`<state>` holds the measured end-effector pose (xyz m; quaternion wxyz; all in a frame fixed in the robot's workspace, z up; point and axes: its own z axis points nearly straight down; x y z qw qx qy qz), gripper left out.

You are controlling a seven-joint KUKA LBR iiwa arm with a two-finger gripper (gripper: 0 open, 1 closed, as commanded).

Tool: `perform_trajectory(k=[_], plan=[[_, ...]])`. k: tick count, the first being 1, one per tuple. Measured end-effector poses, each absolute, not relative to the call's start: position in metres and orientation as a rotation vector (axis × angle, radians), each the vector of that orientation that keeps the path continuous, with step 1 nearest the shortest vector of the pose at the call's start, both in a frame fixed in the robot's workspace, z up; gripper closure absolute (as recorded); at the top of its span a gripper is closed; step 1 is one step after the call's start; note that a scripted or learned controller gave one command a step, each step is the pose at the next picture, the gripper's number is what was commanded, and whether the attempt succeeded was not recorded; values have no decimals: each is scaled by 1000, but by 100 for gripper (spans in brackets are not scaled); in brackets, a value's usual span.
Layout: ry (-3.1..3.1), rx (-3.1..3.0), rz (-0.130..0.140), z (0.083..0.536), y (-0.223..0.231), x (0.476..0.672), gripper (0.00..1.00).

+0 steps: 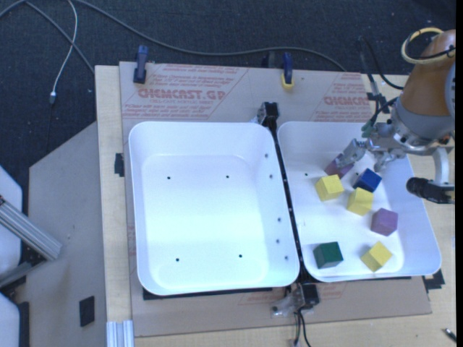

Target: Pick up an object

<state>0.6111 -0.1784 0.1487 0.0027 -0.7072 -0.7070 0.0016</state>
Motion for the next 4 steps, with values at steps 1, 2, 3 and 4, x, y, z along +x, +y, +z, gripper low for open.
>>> perform_trajectory(k=[1, 2, 3, 4], plan=[[-2227, -2223, -6, 118, -184, 615, 0], [-2225, -2224, -2, 125, -185, 615, 100], [-2223, -2222, -2, 174, -177, 610, 100], [-2224, -2223, -3, 235, -181, 608, 100]])
